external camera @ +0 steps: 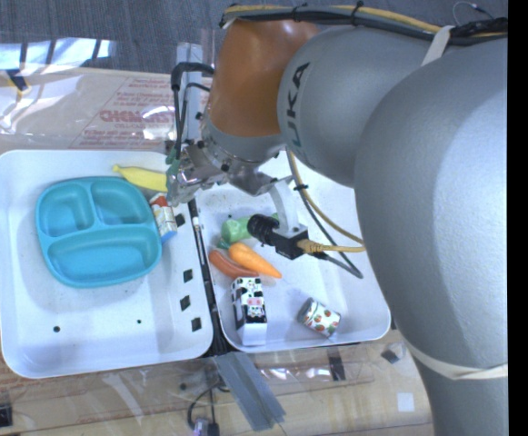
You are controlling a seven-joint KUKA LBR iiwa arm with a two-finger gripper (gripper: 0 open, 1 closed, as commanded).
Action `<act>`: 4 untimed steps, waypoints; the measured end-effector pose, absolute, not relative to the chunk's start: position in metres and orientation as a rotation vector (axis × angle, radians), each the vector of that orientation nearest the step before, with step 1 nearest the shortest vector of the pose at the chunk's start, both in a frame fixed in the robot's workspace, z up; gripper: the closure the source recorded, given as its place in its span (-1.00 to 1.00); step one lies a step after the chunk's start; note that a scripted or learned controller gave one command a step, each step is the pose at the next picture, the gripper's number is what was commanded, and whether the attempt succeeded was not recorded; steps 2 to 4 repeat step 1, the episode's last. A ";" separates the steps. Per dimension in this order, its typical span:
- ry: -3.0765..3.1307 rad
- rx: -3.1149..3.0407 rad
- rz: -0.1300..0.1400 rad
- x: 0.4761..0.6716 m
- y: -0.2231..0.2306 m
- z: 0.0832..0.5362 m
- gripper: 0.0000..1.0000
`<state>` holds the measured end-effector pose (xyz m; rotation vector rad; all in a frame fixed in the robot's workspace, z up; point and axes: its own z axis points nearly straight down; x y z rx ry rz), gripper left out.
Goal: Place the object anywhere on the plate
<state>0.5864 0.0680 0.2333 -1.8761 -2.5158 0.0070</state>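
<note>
A light blue divided plate lies in the left bin. My gripper hangs over the left bin's right side, just beyond the plate's upper right corner. Right below it, a small red, white and blue object sits against the plate's right rim; whether the gripper has hold of it is unclear. A yellow banana lies beside the gripper, at the plate's far edge.
The right bin holds an orange carrot, a green item, a cow-patterned carton and a small can. The arm's bulk covers that bin's far right. A ridge divides the bins.
</note>
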 end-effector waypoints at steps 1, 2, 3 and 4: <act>-2.484 -1.921 0.004 0.646 0.087 0.191 1.00; -2.484 -1.921 0.004 0.646 0.087 0.191 1.00; -2.484 -1.921 0.004 0.646 0.087 0.191 1.00; -2.484 -1.921 0.004 0.646 0.087 0.191 1.00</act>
